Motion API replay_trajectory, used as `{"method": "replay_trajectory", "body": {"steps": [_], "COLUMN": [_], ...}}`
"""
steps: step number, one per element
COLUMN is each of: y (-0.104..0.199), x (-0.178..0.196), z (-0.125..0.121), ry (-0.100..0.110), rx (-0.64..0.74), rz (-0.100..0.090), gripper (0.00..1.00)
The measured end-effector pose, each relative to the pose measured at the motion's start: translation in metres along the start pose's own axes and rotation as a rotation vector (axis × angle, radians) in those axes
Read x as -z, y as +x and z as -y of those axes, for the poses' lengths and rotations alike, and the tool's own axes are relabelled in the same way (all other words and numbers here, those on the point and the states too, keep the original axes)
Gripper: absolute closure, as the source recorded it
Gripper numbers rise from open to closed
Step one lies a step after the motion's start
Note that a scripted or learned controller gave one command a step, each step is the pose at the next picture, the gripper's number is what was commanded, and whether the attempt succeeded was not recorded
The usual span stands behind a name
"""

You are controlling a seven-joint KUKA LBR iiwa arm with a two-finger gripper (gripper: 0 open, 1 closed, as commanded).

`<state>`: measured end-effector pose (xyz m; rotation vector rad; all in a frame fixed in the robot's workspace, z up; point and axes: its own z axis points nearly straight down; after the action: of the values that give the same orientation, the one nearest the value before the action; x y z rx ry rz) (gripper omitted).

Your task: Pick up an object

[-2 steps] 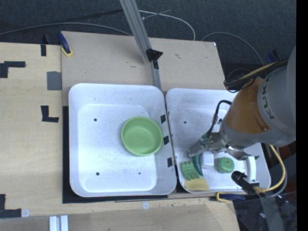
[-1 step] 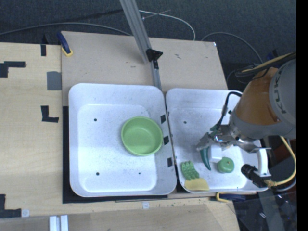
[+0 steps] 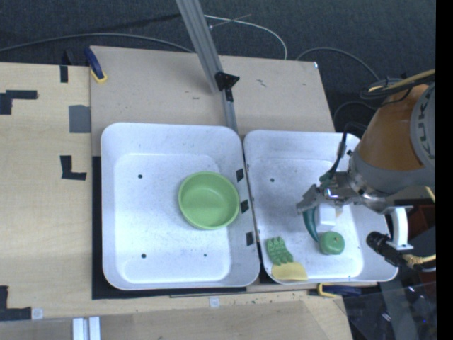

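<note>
A green bowl [image 3: 209, 200] sits in the left bin [image 3: 127, 147]. In the right bin [image 3: 283, 154] a green round-headed object with a dark teal curved handle [image 3: 327, 241] lies near the front right. A green ridged block [image 3: 277, 250] and a yellow piece [image 3: 290, 270] rest by the front left corner of that bin. My gripper [image 3: 324, 197] hangs over the right bin, just above the teal handle and behind the green head. I see nothing held in it.
A grey metal pole [image 3: 202, 37] slants down to the gap between the bins. Cables [image 3: 269, 37] trail on the dark floor behind the bench. A blue and yellow clamp [image 3: 95, 65] sits at the bench's back left corner.
</note>
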<state>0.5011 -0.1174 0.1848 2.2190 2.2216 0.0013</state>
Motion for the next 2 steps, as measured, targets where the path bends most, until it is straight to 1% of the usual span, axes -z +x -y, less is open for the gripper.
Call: {"method": "replay_trajectory", "body": {"steps": [1,2], "y": [0.000,0.051], "x": [0.053,0.040], "z": [-0.001,-0.020], "ry": [-0.002,0.004], "rx": [0.001,0.005], "rz": [0.001,-0.001], "gripper": [1.00,1.00]}}
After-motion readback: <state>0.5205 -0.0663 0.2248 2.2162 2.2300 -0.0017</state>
